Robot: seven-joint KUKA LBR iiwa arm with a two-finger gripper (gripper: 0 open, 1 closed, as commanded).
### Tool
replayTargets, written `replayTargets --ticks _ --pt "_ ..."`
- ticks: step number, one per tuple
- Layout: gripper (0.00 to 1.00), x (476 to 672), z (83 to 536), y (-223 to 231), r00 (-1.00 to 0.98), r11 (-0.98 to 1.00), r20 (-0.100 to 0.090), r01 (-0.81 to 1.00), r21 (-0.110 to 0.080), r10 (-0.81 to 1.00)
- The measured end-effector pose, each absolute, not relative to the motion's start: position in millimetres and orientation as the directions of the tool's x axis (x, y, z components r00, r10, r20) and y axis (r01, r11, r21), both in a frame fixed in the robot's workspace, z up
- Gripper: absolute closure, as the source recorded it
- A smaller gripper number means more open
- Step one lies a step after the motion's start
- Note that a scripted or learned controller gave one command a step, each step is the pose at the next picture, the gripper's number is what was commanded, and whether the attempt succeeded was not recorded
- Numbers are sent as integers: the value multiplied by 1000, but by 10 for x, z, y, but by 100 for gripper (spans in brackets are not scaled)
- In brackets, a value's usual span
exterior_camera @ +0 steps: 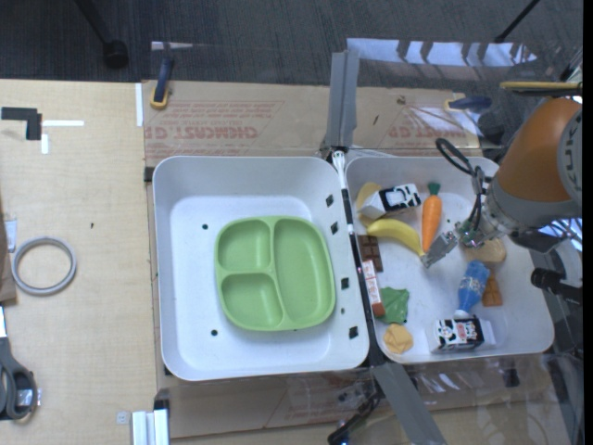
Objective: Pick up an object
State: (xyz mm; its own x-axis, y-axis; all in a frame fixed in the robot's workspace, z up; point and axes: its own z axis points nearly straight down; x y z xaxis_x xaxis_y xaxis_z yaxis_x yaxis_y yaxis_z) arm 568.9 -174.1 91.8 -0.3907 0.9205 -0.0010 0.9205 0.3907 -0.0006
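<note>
grey gripper (443,248) – grip state unclear – sits between carrot (431,219), banana (397,233) and blue bottle (473,286).

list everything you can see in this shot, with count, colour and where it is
bins: 2, white, side by side on the bench
divided plate: 1, green, left bin
banana: 1, yellow, right bin
carrot: 1, orange, right of banana
cow-print cartons: 2, black and white, right bin front and back
bottle: 1, blue, right bin
leafy toy: 1, green, right bin
tape roll: 1, grey, bench far left
arm: 1, grey and orange, over right bin
gripper: 1, metal, beside carrot
</note>
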Motion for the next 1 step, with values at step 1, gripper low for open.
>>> replayTargets --ticks 1 --pt "0 6208 917 -1146 -270 270 -1 963 -1 963"
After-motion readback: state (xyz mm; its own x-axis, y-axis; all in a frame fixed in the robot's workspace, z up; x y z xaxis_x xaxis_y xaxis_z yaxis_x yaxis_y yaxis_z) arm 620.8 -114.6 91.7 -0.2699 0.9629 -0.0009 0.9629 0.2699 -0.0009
